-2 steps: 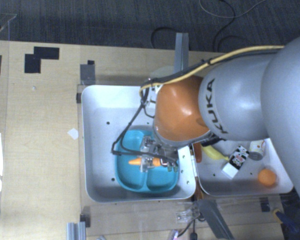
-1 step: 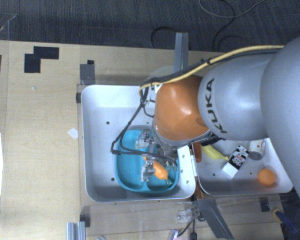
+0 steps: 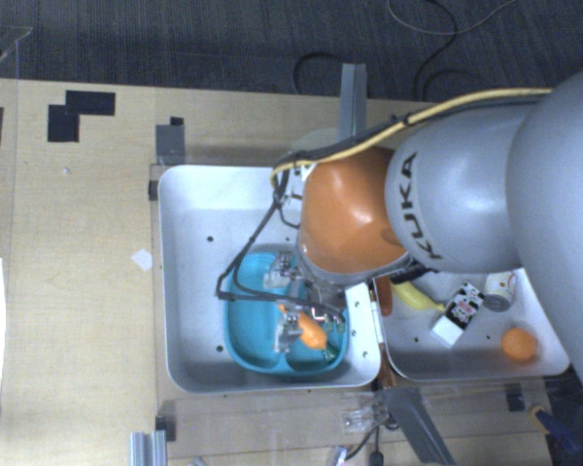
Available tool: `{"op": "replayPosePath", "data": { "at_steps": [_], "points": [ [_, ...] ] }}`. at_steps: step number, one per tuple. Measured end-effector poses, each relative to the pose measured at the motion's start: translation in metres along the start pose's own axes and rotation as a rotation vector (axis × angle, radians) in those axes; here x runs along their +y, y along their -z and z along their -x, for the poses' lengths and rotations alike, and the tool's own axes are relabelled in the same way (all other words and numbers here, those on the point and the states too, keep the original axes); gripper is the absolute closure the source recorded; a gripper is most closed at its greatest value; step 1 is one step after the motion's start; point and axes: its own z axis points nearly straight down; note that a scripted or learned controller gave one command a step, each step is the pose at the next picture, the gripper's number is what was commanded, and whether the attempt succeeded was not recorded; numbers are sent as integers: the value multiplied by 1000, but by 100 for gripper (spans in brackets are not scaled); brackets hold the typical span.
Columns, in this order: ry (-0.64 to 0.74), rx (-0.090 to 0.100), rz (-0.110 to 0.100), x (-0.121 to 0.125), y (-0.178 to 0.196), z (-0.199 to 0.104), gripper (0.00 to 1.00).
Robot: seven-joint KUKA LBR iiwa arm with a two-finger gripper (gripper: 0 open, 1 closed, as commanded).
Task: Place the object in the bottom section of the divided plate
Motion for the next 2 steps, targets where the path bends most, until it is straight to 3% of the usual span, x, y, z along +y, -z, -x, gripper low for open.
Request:
{"op": "replayPosePath", "data": {
  "at_steps": [1, 2],
  "points": [
    [120, -1, 0, -4, 22, 57, 0],
    [-36, -8, -5, 84, -36, 81, 0]
  ]
}}
